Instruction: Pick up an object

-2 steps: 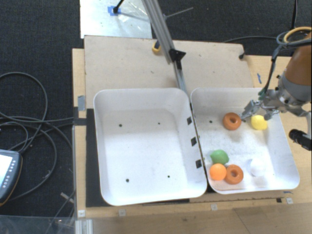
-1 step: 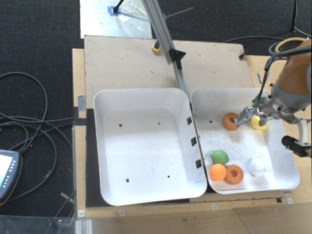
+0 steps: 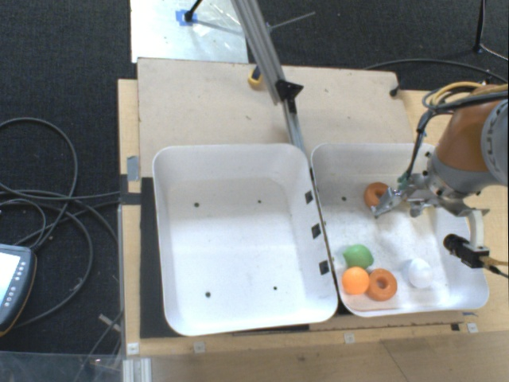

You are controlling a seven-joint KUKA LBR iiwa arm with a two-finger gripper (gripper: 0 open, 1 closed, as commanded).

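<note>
In the right bin [image 3: 461, 297], my gripper [image 3: 390, 200] hangs low over the upper middle of the floor. An orange round object [image 3: 374, 193] lies right at its left tip, touching or nearly touching it. I cannot tell whether the object is between the jaws. Toward the bin's front edge lie a green object [image 3: 358, 255], an orange ball [image 3: 355, 280], an orange ring-shaped object [image 3: 382, 284] and a white object [image 3: 419, 272].
The left bin [image 3: 171, 165] sits beside the right one, their walls meeting at a divider with black clips [image 3: 316, 231]. A slanted metal pole [image 3: 266, 46] crosses the bench above the bins. The arm's orange band [image 3: 465, 138] and cables stand at the right edge.
</note>
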